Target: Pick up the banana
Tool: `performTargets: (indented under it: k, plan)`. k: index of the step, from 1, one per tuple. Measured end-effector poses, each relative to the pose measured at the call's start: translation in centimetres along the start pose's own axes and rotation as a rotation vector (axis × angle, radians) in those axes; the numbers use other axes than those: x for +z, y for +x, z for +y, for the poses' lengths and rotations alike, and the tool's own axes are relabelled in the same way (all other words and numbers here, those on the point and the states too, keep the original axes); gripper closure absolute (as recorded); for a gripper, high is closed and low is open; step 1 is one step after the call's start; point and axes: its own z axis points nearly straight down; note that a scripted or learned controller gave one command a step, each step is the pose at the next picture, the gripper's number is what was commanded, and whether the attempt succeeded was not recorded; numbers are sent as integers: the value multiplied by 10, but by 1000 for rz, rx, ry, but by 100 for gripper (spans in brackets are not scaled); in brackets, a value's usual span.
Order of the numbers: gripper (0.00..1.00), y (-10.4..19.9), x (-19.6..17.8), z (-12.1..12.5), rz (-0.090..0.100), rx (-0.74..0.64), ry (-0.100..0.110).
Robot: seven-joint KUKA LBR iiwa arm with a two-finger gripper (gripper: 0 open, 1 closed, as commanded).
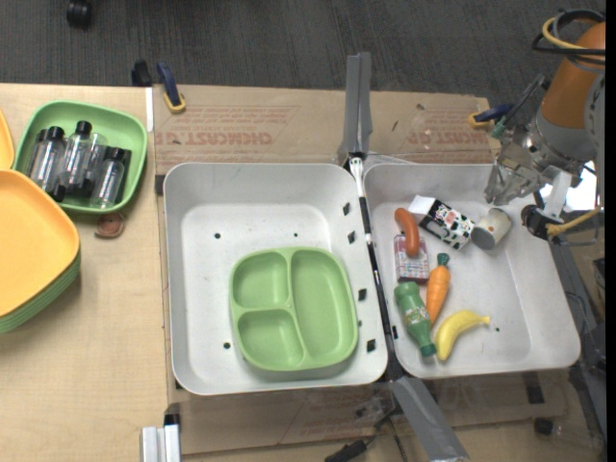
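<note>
The banana is found in the right bin, lying flat just right of the green bottle and below the carrot; its right side is free, so approach from there is judged easiest. Toys are clustered w/ the bottle as landmark: sausage and pink packet above it, cow-print carton and grey cup up and to the right. The gripper is held high above the cup, well apart from the banana; nothing is seen in it, and its opening cannot be told. The green tray sits left of the bottle, in the left bin. On the cardboard beyond, mirrored print is read approx. as "CHEMCOZT".
</note>
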Motion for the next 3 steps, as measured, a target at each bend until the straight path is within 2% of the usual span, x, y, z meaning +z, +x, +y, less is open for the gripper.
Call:
performTargets:
  k: [1, 2, 3]
  plan:
    - [100, 21, -17, -10, 0, -67, 1]
    - [100, 25, -21, -12, 0, 384, 1]
    - [100, -12, 17, -41, 11, 11, -6]
